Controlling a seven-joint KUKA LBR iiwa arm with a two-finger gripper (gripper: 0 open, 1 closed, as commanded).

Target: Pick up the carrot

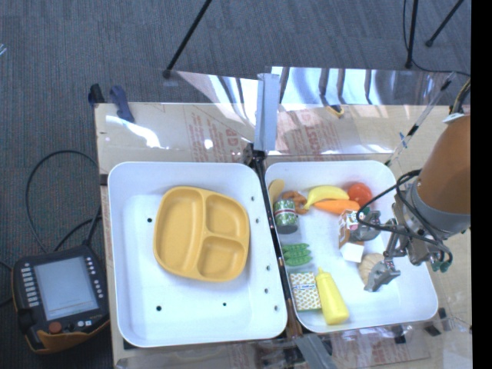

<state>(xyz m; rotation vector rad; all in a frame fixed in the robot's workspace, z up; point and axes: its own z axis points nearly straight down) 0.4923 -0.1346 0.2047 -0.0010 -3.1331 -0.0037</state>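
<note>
Grey robot arm with orange band [450,179]: cut off by right edge | metal two-finger gripper [382,274]: too small to judge | small printed packet [305,290]: label unreadable | black tripod legs [192,29]: tops cut off

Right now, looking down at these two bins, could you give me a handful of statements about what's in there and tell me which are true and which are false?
1. The yellow divided plate lies in the left bin. True.
2. The carrot rests on that plate. False: it lies in the right bin, just below the banana.
3. A red tomato sits right of the banana. True.
4. The gripper is over the left bin. False: it is low over the right bin, near its right side.
5. The yellow bottle lies in the right bin's near part. True.
</note>
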